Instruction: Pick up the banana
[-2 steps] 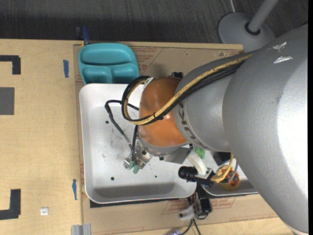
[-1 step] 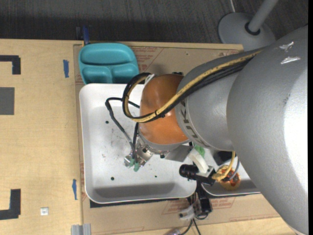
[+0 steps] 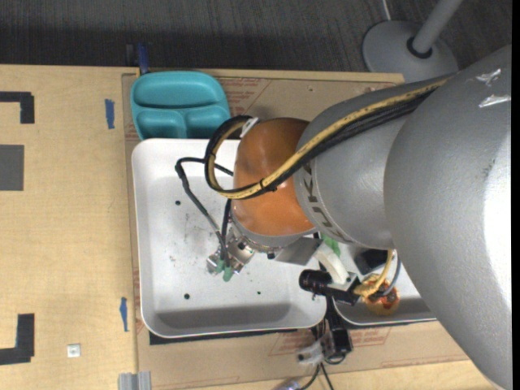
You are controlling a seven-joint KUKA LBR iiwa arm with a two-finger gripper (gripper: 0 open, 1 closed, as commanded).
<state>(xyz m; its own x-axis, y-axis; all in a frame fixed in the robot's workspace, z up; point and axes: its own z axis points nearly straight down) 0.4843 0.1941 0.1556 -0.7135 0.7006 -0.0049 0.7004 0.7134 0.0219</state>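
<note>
As the scene is being viewed from above at a slant, a brown bench (image 3: 65, 218) is being shown bearing two shallow white bins side by side. The left bin (image 3: 162, 242) is being shown near the middle of the picture. The right bin (image 3: 390, 319) is being covered almost wholly by the arm, with a strip of its rim being shown at about five o'clock. The grey arm (image 3: 439, 185) is being reached in from three o'clock, and most of the picture's right half is being taken up by it. Its orange band (image 3: 272, 177) is being held above the three o'clock side of the left bin. The gripper (image 3: 227, 265) is being pointed down into the left bin, at about five o'clock from that bin's middle and close to its floor. Whether the floor is being touched cannot be told, nor whether the gripper is being held wide or narrow. Where the banana is lying cannot be told, since much of both bins is being hidden under the arm. A few small dark specks (image 3: 187, 296) are being shown on the left bin's bare floor. A teal divided tray (image 3: 179, 104) is being shown just beside that bin's twelve o'clock edge. A strip of blue tape (image 3: 110, 114) is being shown on the bench at nine o'clock from the tray. A round grey stand base (image 3: 398, 47) is being shown at one o'clock, on the dark floor (image 3: 244, 15) beyond the bench.
</note>
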